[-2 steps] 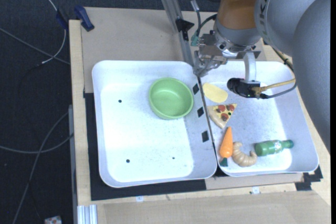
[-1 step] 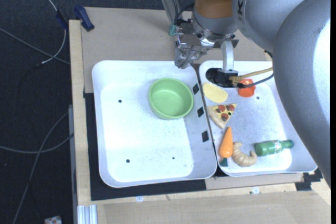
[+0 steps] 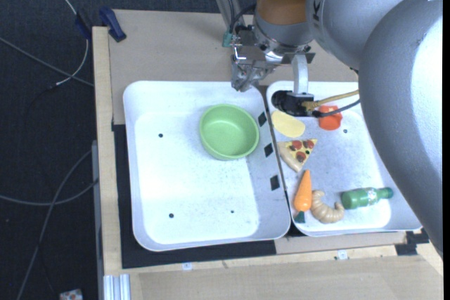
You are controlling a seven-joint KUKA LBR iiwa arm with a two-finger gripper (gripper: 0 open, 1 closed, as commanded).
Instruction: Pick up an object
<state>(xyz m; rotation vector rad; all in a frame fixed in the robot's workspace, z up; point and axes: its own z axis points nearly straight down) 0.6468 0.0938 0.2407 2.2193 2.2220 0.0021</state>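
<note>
We see the gripper [image 3: 271, 84] at twelve o'clock over the bins' seam — nothing visibly held, grasp state unclear; the green bowl [image 3: 228, 131] sits below, no readable labels.

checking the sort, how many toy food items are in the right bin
6 visible: yellow slice, red piece, pizza slice, carrot, croissant, green bottle. The arm may hide more.

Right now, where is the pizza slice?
The pizza slice lies in the right bin, near its left wall, just below the yellow chip-like piece and above the carrot.
</note>
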